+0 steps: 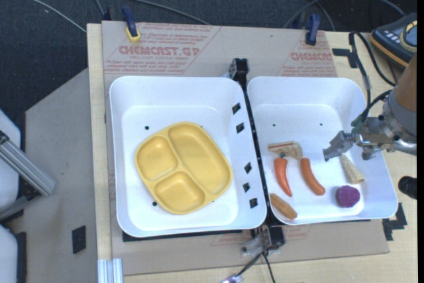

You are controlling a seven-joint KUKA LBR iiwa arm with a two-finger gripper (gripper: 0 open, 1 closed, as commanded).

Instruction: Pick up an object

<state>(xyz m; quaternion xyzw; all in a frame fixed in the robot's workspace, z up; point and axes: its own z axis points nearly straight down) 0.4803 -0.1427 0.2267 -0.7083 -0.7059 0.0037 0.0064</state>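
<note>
My gripper (350, 150) hovers over the right side of the right bin (311, 93), its fingers spread open with nothing held between them. Just below it lies a beige stick-shaped piece (353, 170), its upper end near the gap between the fingers. A purple lump (348, 195) rests in front of that. To the left lie an orange sausage (312, 176), a carrot (283, 175), a tan flat piece (285, 148) and a brown bread-like roll (283, 207).
The left bin (126, 142) holds a yellow three-compartment plate (183, 167). A black divider with clips (246, 142) runs between the bins. The arm's wrist (405, 103) enters from the right above the right bin's wall.
</note>
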